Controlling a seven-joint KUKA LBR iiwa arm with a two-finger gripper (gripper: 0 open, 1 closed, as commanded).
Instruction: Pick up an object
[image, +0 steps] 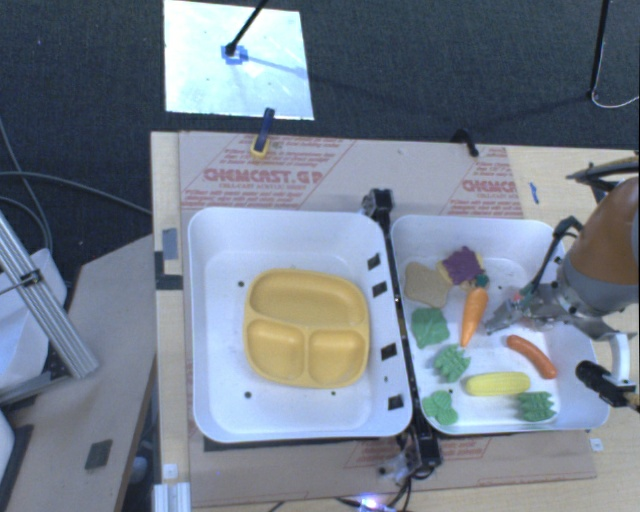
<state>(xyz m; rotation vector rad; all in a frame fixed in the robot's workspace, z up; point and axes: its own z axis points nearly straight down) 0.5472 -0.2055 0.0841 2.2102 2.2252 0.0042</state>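
The right bin (520, 235) holds several toy foods: an orange carrot (474, 310), a purple grape bunch (461, 265), a tan bread slice (428, 285), a red-orange sausage (531, 355), a yellow corn cob (497, 383) and several green leafy pieces (430, 327). My gripper (503, 316) is low in this bin, just right of the carrot and above-left of the sausage. I see nothing held in it. The arm's grey wrist and orange band (608, 245) hide the bin's right side.
The left bin (215, 300) holds a yellow divided plate (305, 327). Black clips (380, 290) run along the ridge between the bins. More green pieces (536, 405) lie by the right bin's front wall. A metal frame (40, 300) stands off the bench at left.
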